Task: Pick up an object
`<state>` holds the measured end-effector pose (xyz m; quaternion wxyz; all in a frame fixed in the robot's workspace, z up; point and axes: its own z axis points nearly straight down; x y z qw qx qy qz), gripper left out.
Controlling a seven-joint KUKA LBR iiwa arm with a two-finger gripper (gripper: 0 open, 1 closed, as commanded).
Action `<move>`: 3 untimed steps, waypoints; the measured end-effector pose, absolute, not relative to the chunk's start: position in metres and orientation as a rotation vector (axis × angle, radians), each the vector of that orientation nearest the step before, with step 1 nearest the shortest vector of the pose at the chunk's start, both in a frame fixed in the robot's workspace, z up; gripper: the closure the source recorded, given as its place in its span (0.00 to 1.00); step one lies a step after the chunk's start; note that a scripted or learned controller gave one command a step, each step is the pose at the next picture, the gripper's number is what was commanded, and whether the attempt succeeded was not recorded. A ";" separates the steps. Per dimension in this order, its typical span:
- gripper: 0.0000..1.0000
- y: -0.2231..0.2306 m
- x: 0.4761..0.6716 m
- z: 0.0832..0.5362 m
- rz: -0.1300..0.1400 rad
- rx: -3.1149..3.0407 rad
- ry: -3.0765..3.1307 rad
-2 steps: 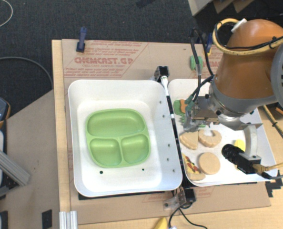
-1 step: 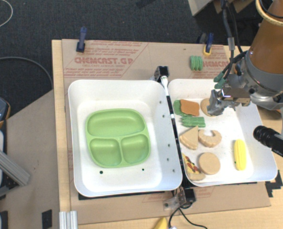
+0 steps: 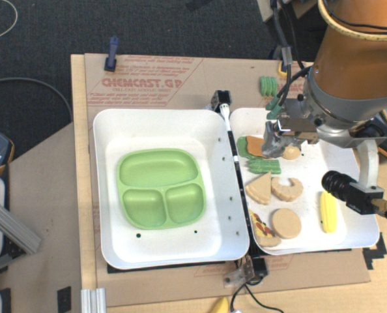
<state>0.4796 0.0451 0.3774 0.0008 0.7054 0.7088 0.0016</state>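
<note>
My gripper (image 3: 270, 145) hangs low over the far left part of the right bin (image 3: 356, 240). Right beside it lie a green and orange toy piece (image 3: 250, 146) and a small tan piece (image 3: 290, 152). Below them are a green pod (image 3: 264, 167), a tan wedge (image 3: 259, 189), a bitten tan slice (image 3: 288, 188), a round tan disc (image 3: 286, 223), a yellow banana-like piece (image 3: 328, 212) and a striped piece (image 3: 264, 229). Nothing shows held in the gripper.
The left bin (image 3: 109, 149) holds a green divided plate (image 3: 160, 187). A black clip (image 3: 221, 100) sits where the bins meet at the far side. A green item (image 3: 268, 85) lies on the cardboard beyond the right bin. A black part (image 3: 345, 190) juts over the right bin.
</note>
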 end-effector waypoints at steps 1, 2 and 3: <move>1.00 0.112 0.480 0.442 0.014 2.210 2.229; 1.00 0.149 0.477 0.326 -0.018 2.223 2.231; 1.00 0.084 0.481 0.253 -0.017 2.234 2.215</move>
